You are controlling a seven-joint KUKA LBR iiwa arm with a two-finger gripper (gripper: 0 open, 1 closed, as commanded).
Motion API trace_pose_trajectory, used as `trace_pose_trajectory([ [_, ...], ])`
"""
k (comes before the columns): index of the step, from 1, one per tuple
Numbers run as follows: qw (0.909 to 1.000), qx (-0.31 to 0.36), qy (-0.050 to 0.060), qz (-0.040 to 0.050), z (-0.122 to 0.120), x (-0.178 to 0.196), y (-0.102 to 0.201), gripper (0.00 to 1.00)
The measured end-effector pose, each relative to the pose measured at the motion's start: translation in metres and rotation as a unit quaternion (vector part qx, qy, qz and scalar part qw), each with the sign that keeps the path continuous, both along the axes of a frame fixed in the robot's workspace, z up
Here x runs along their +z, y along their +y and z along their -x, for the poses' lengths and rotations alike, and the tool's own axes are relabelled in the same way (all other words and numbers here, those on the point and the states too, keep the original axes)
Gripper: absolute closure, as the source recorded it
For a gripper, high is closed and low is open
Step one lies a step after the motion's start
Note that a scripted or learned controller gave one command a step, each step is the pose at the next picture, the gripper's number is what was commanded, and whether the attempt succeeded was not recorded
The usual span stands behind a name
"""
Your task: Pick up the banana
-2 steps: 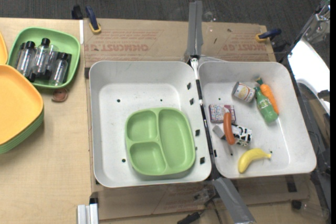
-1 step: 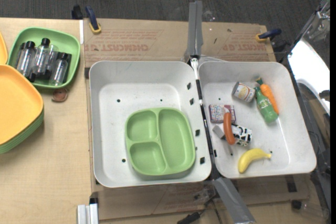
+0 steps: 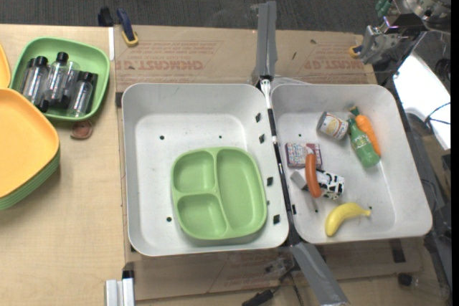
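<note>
The banana (image 3: 346, 217) is lying on its side near the front edge of the right bin (image 3: 401, 226), its stem end pointing toward the bin's right wall, and it is being left clear of its neighbours: a small black-and-white toy (image 3: 331, 185) is sitting just behind it, apart from it, and a thin orange-red piece (image 3: 311, 173) is lying beside that toy. Farther back a small can (image 3: 333, 126) and a green bottle with an orange top (image 3: 365, 142) are being kept close together, well apart from the banana. The left bin (image 3: 143, 154) is being occupied by a green divided tray (image 3: 218, 193), which looks intended as a place for sorted items. The tool (image 3: 378, 36) is being held high beyond the right bin's back right corner, off the surface; how far it is parted cannot be told, and nothing is being seen in its hold. The banana is thus lying well apart from the tool, toward the near side, so a long reach forward and down is judged to be needed.
</note>
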State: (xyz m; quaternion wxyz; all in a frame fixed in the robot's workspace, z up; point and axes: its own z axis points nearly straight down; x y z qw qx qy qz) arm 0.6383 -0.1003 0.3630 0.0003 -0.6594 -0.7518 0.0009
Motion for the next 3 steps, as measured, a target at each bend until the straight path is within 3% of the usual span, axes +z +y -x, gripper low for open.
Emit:
trace_pose_trajectory([
  [1,0.9860,-0.166,0.001,0.0002,0.031,-0.091,0.003,1.00],
  [2,0.9832,-0.183,0.000,0.0005,0.034,-0.058,-0.040,1.00],
  [3,0.9051,-0.425,0.001,0.0016,0.044,-0.037,-0.085,1.00],
])
